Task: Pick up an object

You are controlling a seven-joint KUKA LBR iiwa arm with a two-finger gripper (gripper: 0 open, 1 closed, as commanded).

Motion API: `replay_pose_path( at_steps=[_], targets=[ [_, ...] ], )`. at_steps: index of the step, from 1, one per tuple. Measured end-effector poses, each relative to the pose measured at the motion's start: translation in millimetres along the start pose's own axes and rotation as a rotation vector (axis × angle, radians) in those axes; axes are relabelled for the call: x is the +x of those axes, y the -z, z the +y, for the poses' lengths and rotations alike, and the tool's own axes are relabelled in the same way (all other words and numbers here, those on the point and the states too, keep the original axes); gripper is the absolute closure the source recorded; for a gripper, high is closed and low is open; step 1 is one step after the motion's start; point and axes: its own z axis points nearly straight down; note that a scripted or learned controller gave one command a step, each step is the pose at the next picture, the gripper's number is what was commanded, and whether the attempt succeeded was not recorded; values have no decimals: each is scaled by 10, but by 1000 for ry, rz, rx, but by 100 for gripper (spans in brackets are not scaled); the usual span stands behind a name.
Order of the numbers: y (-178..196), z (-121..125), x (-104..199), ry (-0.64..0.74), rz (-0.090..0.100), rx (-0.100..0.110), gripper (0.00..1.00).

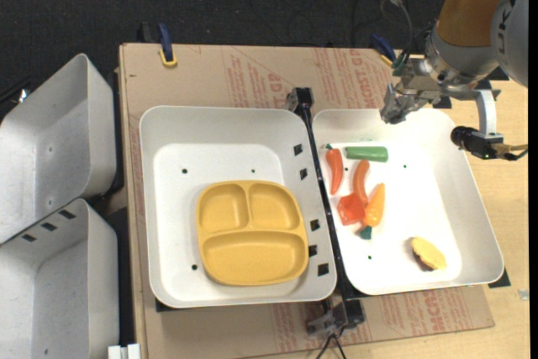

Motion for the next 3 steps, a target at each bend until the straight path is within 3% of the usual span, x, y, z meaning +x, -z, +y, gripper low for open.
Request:
replay_pose_path(
  at_steps=[3],
  targets=[
    [-104,-70,1475,0,-1,1,100]
  ],
)
